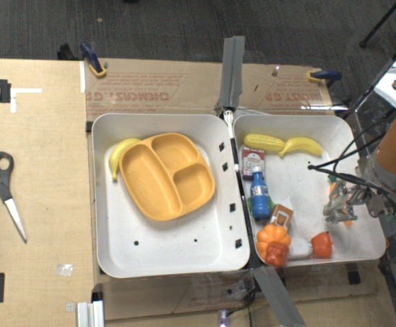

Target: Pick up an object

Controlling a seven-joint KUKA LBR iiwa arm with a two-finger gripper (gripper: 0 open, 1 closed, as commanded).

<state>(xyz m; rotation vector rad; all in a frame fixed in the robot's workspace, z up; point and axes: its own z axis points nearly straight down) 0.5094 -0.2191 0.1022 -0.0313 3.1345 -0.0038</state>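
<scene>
Looking down on the table, everything was placed in relation to the yellow divided plate. Well to the left of the plate, on the bare wood, a pair of scissors was laid. The plate itself was set tilted in the left bin, and a banana was tucked against its upper left edge, touching it. To the right of the plate, past the wall between the bins, a small carton was seen in the right bin, with a blue bottle just below it. Above these, an ear of corn was laid end to end with a second banana, further right of the plate. Below and to the right of the plate, an orange pumpkin-like toy was found near the bin's front wall, with a red piece touching it, a small brown box leaning just above it, and a red-orange object further right. Farthest right of the plate, the hand was held low over the bin's right part, near a small orange thing. Whether the hand was released or clenched could not be told, and no object could be seen gripped in it.
</scene>
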